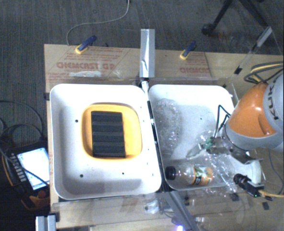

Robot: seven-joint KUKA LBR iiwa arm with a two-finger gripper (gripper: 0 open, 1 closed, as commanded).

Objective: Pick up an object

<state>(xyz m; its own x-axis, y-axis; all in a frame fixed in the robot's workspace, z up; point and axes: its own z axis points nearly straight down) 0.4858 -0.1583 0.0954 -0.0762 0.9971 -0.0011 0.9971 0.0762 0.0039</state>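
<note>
Nearest us, a bottle lies on its side in the right bin, just left of our gripper; whether it is spread, we cannot tell. Farther left, a yellow tray sits in the left bin.

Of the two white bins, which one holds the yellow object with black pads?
The left bin. A yellow tray with black ribbed pads lies in its middle, while the right bin holds a clear bottle and crumpled clear plastic.

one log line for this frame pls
arm: over right bin | tool: fingers unclear | bottle: on its side, right bin front | yellow tray: left bin
</note>
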